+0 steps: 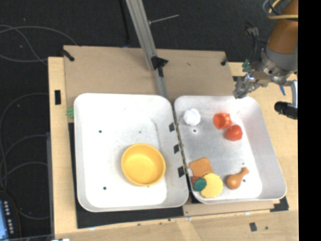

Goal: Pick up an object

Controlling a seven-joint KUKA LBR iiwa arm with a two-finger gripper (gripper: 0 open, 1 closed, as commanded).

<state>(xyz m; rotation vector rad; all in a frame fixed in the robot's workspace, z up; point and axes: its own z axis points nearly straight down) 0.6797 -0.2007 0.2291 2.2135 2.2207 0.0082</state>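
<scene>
The right bin [261,134] holds a white crumpled ball [191,117], two red pieces [221,120] [233,132], an orange toast-like slab [200,166], a yellow round thing [212,185] with a green bit [200,184] beside it, and a brown drumstick shape [235,178]. My gripper [243,91] hangs over the far right corner of that bin, above and to the right of the red pieces. I see nothing between its fingers. The left bin [100,124] holds a yellow bowl [143,164].
A slanted metal post [145,34] rises behind the seam between the bins. Brown board [110,69] surrounds both bins. Cables lie on the dark floor at the left.
</scene>
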